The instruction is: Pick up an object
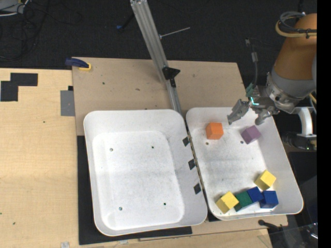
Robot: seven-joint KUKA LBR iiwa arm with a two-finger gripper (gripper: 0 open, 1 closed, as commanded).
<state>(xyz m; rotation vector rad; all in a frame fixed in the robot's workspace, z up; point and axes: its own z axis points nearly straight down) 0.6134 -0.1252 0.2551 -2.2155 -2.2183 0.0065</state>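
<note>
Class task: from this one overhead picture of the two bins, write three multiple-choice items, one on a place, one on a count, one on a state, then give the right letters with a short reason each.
1. Where does the orange cube lie?
A. left bin
B. right bin
C. bare bench

2. How many yellow cubes are there?
A. one
B. two
C. four

3. What is the state of the gripper?
A. fingers spread, holding nothing
B. clamped on the purple cube
C. resting on the bin floor

Answers: 1 B, it sits in the right bin near its far edge. 2 B, one yellow cube and another in the near corner. 3 A, the fingers stand apart above the purple cube.
</note>
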